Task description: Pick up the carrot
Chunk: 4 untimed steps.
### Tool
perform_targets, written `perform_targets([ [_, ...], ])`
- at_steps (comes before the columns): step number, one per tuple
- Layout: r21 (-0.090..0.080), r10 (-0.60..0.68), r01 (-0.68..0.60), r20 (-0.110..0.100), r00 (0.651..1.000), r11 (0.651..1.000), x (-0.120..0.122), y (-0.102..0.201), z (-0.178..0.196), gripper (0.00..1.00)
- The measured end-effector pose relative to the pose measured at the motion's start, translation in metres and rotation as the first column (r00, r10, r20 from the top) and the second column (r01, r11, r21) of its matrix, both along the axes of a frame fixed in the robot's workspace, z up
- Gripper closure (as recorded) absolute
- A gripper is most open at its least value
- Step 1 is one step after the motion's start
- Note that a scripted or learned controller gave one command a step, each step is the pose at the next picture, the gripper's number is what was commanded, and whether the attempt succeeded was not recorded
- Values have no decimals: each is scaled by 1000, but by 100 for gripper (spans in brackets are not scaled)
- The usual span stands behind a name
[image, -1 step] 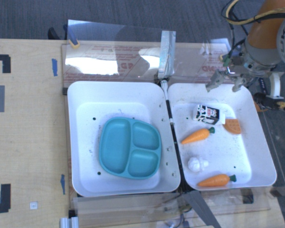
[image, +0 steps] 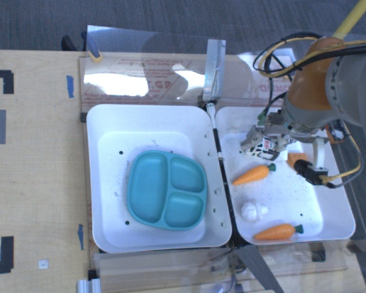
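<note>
Two orange carrots with green tops lie in the right bin point(image: 335, 221). One carrot point(image: 252, 175) lies at a slant near the bin's middle left. The other carrot point(image: 277, 231) rests along the front wall. A third orange piece point(image: 296, 159) shows partly beside the arm's cable. My gripper point(image: 263, 143) hangs over the back of the right bin, just above and behind the middle carrot, apart from it. Nothing shows in its grasp.
A small white lumpy object point(image: 253, 210) sits between the two carrots. The left bin point(image: 104, 127) holds a teal divided plate point(image: 167, 189). A clear plastic screen point(image: 146, 72) stands behind the bins. Black cables point(image: 317, 176) loop off the wrist over the right bin.
</note>
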State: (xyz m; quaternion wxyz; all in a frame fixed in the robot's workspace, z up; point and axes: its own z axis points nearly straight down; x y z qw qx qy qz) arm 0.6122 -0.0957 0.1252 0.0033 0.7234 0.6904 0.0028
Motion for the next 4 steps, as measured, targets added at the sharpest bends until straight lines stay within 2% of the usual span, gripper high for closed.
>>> perform_targets([
  [1, 0, -70, 70, -7, 998, 998, -81, -38, -38, 0],
  [2, 2, -71, 71, -5, 997, 997, -127, -8, -38, 0],
  [3, 0, -73, 73, 1, 997, 997, -126, -8, -27, 100],
  [4, 4, -106, 106, -4, 994, 994, -115, 58, 61, 100],
])
